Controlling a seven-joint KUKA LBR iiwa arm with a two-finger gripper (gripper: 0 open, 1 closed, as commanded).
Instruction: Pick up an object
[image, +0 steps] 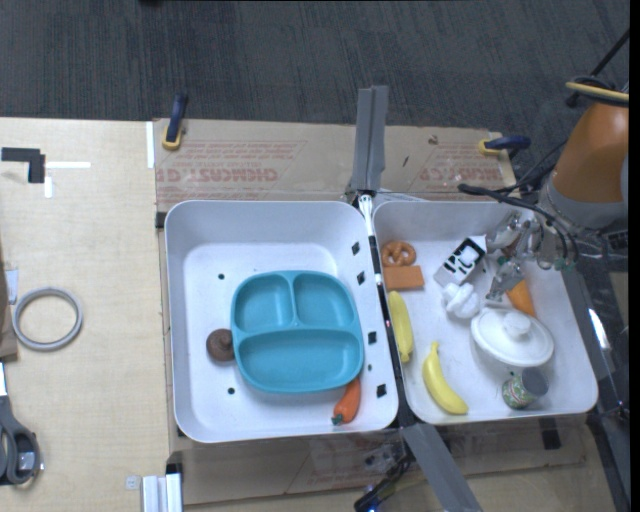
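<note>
Right bin (570, 400) is pretty cramped: bananas (443, 380) at 9 o'clock, white lidded bowl (512, 340) at 4. Only its 12 o'clock strip looks open.

Dark grey carpet floor (250, 50) beyond a pale wooden bench (80, 250); brown cardboard sheet (260, 160) under the bins, clipped at two corners; roll of tape (45, 318) lying left.

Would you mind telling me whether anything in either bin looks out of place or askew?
One thing: the carrot in the left bin lies half under the blue tray's corner against the wall, so the tray may sit slightly tilted. The right bin is crowded, but nothing looks spilled or damaged.
</note>
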